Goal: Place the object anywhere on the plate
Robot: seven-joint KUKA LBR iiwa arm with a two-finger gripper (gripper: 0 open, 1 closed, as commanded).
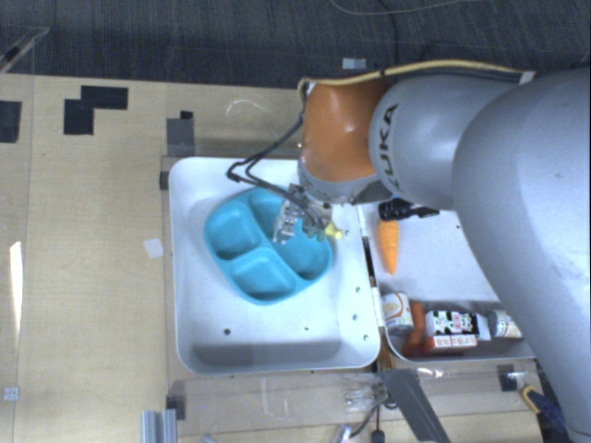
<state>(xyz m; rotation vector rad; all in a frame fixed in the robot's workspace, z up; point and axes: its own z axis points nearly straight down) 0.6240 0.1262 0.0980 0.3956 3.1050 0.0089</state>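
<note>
Camera view, nearest edge first: at 5 o'clock, packed against the near wall of the right bin [434, 349], a small can [399, 310] and a flat labelled packet [451, 325], likely spare stock awaiting later picks. Just beyond, at about 3 o'clock from frame centre, a carrot [389, 245] lying lengthwise close to the wall between the bins, apart from the cans.

Across that wall, in the left bin [194, 247], a blue divided plate [263, 252] sitting toward the bin's far half, its three compartments facing up to receive a drop.

Directly over the plate's 2 o'clock compartment, the gripper [300, 220], pointed downward, presumably so that anything released falls inside the rim. Whether the jaws stand open or closed: cannot tell, too small and cluttered. At the gripper's 4 o'clock, just beside it and over the plate's rim, a small yellow object [331, 233], probably the task's thing; held, resting, or falling, impossible to say.

Farther back, orange band [337, 132] and grey arm [499, 155] reaching in from 3 o'clock. Farthest, at 12 o'clock, a thin cable [388, 7] on dark floor.
</note>
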